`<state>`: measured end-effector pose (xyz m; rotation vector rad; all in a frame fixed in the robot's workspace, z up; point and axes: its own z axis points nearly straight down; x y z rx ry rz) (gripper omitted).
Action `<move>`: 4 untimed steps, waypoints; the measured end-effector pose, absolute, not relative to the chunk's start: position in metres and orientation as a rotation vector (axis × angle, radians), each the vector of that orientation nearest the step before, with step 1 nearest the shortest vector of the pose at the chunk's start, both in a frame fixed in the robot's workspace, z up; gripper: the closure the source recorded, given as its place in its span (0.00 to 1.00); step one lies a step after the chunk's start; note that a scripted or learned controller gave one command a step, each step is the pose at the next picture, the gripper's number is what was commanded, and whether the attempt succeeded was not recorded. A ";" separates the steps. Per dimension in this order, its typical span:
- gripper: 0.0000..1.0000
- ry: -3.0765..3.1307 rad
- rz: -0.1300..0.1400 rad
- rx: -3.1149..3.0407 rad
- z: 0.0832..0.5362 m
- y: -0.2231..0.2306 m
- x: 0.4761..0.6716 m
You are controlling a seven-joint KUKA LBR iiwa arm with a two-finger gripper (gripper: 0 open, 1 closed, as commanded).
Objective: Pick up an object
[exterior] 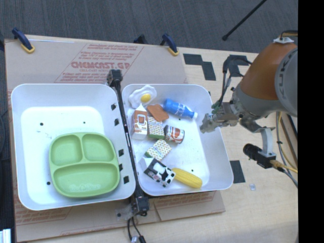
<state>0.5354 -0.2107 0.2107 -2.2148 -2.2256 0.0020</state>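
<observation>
We've got the arm (268, 80) over the right bin's (215, 153) right rim, gripper (208, 123) at the wall, nothing between its fingers that we can see (open or closed: can't tell). Left bin (25, 135) carries a green plate (83, 163). Candidates crowd the right bin's left half: blue bottle (179, 109) near the top edge, corn (187, 177) at the bottom edge, small can (174, 134) mid-bin. Risk: tight clutter, so we may clip a neighbour or close on air.

bench (238, 206) | cardboard sheet (76, 59) | two white bins (25, 135) side by side
</observation>
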 end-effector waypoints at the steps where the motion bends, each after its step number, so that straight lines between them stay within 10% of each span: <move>1: 1.00 -2.228 0.001 -2.215 0.210 -0.211 0.542; 2: 1.00 -2.228 0.000 -2.214 0.190 -0.210 0.613; 3: 1.00 -2.225 0.002 -2.215 0.211 -0.211 0.570; 4: 1.00 -2.228 0.000 -2.214 0.195 -0.191 0.614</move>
